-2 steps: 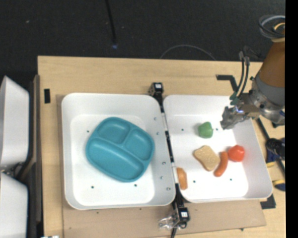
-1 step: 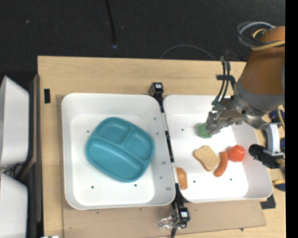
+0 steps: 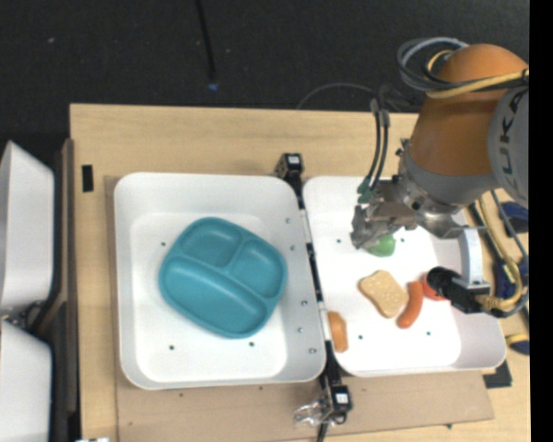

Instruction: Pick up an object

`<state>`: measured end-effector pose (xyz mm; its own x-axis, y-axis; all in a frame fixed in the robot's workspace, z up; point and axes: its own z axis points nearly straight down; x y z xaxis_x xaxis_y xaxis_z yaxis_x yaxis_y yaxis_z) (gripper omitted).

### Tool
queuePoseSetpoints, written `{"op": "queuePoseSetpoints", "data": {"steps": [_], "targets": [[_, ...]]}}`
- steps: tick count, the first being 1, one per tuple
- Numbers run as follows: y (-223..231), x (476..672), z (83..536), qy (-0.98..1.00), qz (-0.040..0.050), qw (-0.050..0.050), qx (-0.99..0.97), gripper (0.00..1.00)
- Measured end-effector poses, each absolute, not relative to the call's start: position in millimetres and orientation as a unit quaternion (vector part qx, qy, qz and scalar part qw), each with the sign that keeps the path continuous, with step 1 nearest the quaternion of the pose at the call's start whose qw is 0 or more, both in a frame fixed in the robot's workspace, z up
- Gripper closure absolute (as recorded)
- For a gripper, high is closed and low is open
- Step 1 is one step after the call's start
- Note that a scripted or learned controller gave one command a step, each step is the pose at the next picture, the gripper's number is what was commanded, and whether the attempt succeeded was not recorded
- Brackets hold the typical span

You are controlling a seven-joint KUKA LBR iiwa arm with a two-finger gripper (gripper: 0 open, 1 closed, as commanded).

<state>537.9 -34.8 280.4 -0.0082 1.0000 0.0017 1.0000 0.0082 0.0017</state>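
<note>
- Two fingers of my grey arm's tool hang low in the right white bin; I cannot tell how far apart they stand.
- Right under them sits a small green round object, partly hidden, contact unclear.
- Nearby in that bin lie a tan toast-shaped slice, an orange sausage-like piece, and an orange lump by the left wall.
- Left white bin holds a teal divided plastic plate.
- Both bins rest on my pale wooden tabletop.
</note>
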Motion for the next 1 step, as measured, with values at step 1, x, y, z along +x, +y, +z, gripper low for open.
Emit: {"op": "queuePoseSetpoints", "data": {"steps": [1], "targets": [[24.0,539.4,280.6,-0.71,-0.0015,0.0,-0.704,1.0]]}}
